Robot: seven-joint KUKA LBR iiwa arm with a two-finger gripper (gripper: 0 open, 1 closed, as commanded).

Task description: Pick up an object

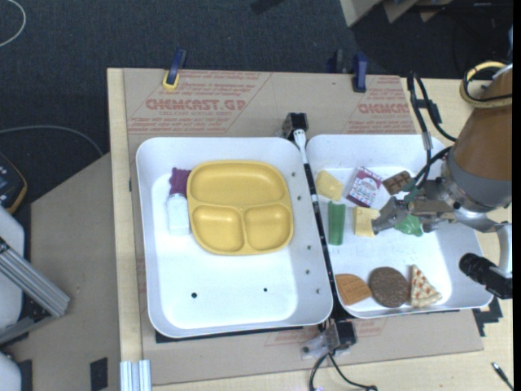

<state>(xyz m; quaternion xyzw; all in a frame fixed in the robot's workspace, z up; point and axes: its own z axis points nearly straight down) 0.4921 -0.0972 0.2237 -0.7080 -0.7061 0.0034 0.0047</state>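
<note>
My gripper (389, 216) hangs low over the middle of the right bin (370, 151), reaching in from the right. Its tip is just right of a small yellow block (363, 224) and beside a green leafy piece (411, 227). I see nothing lifted by it. Other items in this bin are a green cylinder (335, 222), a yellow wedge (330, 185), a purple packet (363, 187), a brown piece (396, 182), a tan cookie (352, 287), a dark round cookie (388, 286) and a pizza slice (423, 287).
The left bin (236, 292) holds a yellow divided plate (240, 206) and a white bottle with a purple cap (177, 208) at its left. Cables (423, 116) run over the right bin's far edge. The arm's body (488, 153) overhangs the right side.
</note>
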